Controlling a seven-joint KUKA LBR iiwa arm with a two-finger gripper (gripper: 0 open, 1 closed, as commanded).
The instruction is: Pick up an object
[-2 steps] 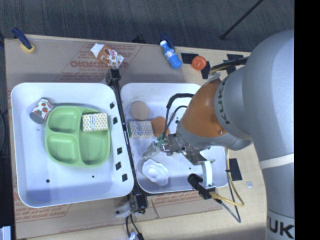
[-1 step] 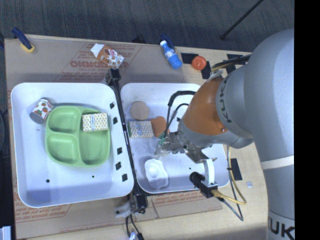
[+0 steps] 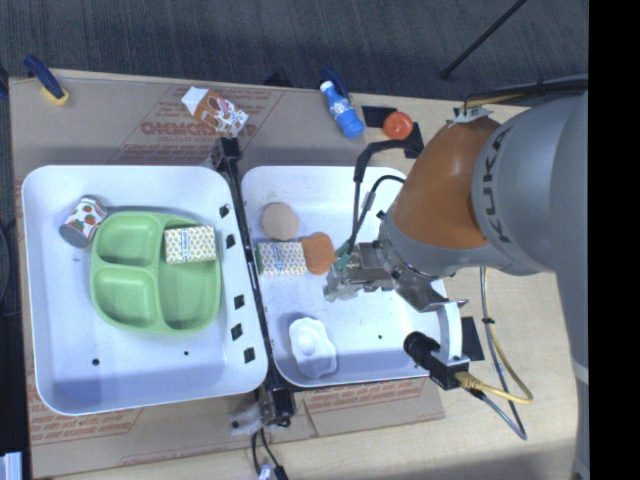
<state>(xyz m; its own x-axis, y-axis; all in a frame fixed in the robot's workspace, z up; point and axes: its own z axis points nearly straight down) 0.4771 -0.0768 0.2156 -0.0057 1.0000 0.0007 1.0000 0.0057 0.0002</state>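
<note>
Room: a dark grey carpeted floor (image 3: 200, 13) is seen beyond the bench's far edge, crossed by a thin black rod at the far right corner.
Bench: a brown cardboard-covered surface (image 3: 130, 118) with red printing is seen under both bins.
Arm: the grey arm with its orange band (image 3: 445, 193) is placed over the right bin from the right edge.
Left bin (image 3: 50, 348): a white shallow tray is set toward the bench's left edge.
Right bin (image 3: 385, 353): a white tray is set just beside the left bin, with black clips along the shared wall.
Green plate (image 3: 135, 293): a divided plate is laid in the left bin, with a patterned packet (image 3: 190, 244) resting on its far right compartment.
Gripper (image 3: 345, 276): it is lowered at the middle of the right bin, just beside the orange object; how far it is open cannot be told, and nothing is seen in its grasp.
Objects to pick: a tan round piece (image 3: 280, 220), an orange object (image 3: 318, 252), a second packet (image 3: 281, 258) and a white bottle (image 3: 310, 343) are lying in the right bin's left half.
Cup (image 3: 82, 218): it is lying at the left bin's far left corner.
Blue bottle (image 3: 342, 110): it is lying on the bench at the far edge.
</note>
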